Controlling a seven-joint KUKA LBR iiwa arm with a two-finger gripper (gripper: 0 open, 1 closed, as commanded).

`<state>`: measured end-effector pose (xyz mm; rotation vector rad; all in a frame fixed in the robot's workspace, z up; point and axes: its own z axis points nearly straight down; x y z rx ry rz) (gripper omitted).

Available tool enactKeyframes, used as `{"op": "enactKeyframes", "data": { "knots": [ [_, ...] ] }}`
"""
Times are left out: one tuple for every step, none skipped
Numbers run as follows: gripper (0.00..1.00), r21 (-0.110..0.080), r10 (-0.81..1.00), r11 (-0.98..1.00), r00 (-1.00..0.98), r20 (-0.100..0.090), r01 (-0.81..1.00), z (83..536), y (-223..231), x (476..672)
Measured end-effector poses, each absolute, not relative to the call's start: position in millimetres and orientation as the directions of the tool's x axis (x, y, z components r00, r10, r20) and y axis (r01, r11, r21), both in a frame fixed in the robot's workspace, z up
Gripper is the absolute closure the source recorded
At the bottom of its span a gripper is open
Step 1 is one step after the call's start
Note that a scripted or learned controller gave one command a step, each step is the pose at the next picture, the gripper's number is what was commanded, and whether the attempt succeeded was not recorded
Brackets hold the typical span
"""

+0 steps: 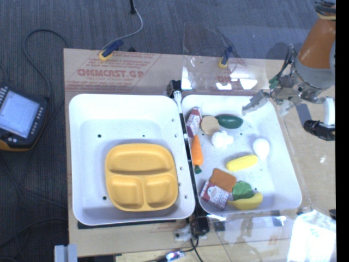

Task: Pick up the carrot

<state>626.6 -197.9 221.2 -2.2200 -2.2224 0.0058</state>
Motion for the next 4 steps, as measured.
{"op": "enactKeyframes", "data": {
  "knots": [
    [0.00,-0.010,0.969,-0.246,0.246,-0.002,0.969,131.6,-152.7,566.5],
    [0.00,0.001,0.959,-0.284,0.284,-0.004,0.959,91.6,-105.3,533.4],
    [0.00,0.007,0.942,-0.335,0.335,-0.005,0.942,88.9,-99.6,583.9],
    [0.00,0.002,0.882,-0.471,0.471,0.001,0.882,186.5,-53.0,533.2]
  ]
}}
